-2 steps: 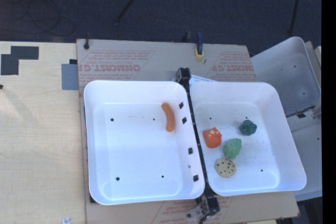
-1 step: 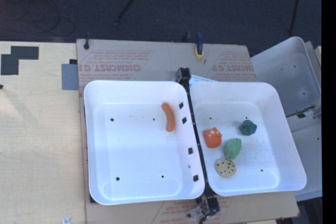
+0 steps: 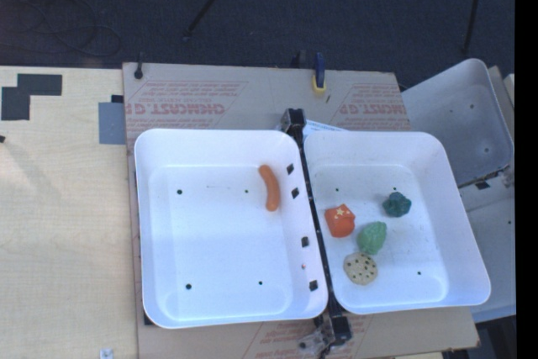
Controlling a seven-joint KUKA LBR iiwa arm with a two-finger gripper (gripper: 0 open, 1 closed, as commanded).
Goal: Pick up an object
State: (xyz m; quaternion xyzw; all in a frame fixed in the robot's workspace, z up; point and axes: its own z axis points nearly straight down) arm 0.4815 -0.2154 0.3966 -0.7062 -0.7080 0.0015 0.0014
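An orange sausage-shaped piece [image 3: 270, 187] lies in the left bin [image 3: 168, 155], near its upper right corner. The right bin [image 3: 437, 155] holds a red-orange chunk [image 3: 340, 220], a dark green lump [image 3: 397, 203], a light green lump [image 3: 371, 236] and a tan spotted cookie-like piece [image 3: 361, 268], grouped in its lower left half.
The two bins sit side by side on a cardboard sheet [image 3: 218, 97] on a light wooden bench. A blue and yellow clamp [image 3: 319, 72] stands at the cardboard's far edge. A grey metal plate [image 3: 471, 113] lies to the right of the right bin.
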